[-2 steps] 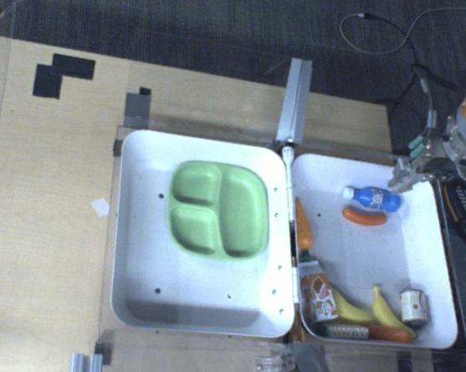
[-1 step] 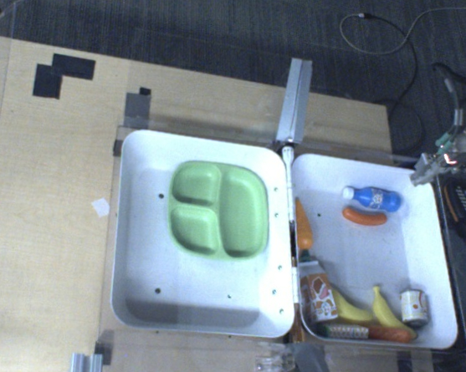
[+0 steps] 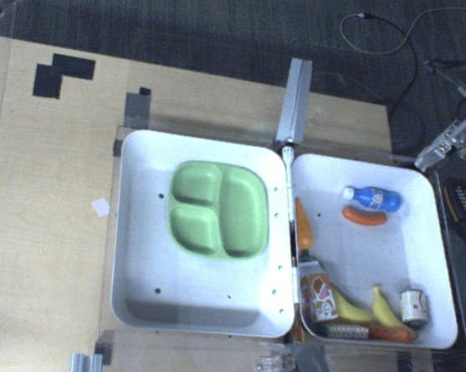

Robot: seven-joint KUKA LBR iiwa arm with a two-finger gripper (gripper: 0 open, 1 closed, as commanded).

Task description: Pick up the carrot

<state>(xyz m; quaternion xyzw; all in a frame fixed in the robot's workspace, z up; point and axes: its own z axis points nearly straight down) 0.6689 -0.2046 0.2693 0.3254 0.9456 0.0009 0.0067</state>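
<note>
At top right, beyond the right bin (image 3: 440,248): claw (image 3: 440,149) raised, holding nothing, open or closed unclear. Carrot (image 3: 302,226) flat against that bin's left wall. Approach step only; next, swing left, descend over carrot, align along it, beware wall.

wooden bench (image 3: 43,225), two white bins (image 3: 132,286)

Plastic bins on a wooden bench

Both white bins (image 3: 188,314) look like smooth, faintly glossy plastic; the green divided tray (image 3: 218,209) is matt plastic. The bench (image 3: 35,216) shows pale, matt wood grain. The small can (image 3: 413,308) has a shiny metal top, and the carrot (image 3: 302,227) looks smooth.
</note>
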